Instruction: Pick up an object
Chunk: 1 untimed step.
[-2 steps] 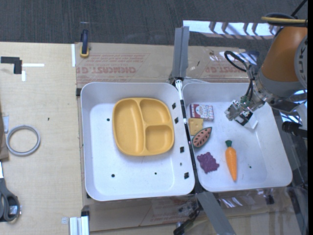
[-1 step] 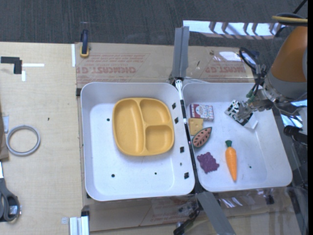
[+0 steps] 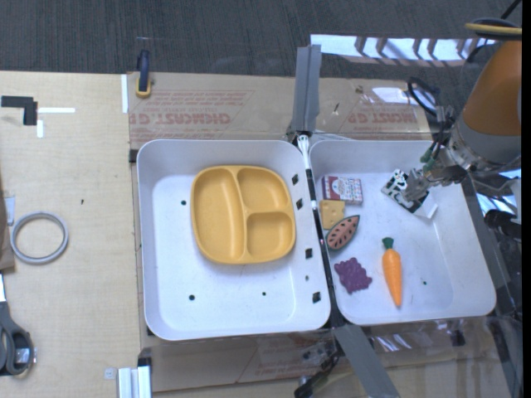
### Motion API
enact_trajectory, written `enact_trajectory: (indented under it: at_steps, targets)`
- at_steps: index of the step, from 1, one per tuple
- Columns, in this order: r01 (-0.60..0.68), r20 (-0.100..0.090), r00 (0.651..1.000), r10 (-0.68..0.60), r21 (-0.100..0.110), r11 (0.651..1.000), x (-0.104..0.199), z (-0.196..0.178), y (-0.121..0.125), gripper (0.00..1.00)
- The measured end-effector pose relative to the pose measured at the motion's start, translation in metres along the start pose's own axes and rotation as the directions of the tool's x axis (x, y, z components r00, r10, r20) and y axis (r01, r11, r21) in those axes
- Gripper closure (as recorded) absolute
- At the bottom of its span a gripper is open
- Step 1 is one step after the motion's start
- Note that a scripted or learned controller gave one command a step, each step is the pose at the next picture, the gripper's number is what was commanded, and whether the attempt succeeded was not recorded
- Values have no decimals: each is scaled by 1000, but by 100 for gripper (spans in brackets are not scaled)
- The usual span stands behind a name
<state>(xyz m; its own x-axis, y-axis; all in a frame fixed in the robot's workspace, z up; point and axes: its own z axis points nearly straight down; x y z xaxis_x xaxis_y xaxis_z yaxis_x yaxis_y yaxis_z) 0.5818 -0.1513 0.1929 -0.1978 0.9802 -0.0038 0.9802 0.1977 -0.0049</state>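
Observation:
The right bin [image 3: 452, 255] holds a small red and white box [image 3: 343, 189], a yellow block [image 3: 332, 213], a brown and pink slice [image 3: 343, 231], a purple grape bunch [image 3: 353, 274] and an orange carrot [image 3: 392, 274]. My gripper [image 3: 412, 193] hangs low over the back right part of this bin, right of the box and above the carrot. A small black and white shape [image 3: 397, 185] sits right at its tip. I cannot tell whether that is an object or part of the gripper. The left bin [image 3: 166, 280] holds a yellow divided plate [image 3: 243, 214].
The grey arm with its orange band [image 3: 498, 89] comes in over the right bin's far right corner. A raised wall [image 3: 314, 247] with clips separates the two bins. On the wooden bench to the left lie a grey ring [image 3: 37, 237] and scissors [image 3: 12, 347].

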Motion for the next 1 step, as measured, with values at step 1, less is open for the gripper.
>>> enact_trajectory:
  at_steps: [1]
  targets:
    - [0,0,1000,0,0,1000,0,0,0,0]
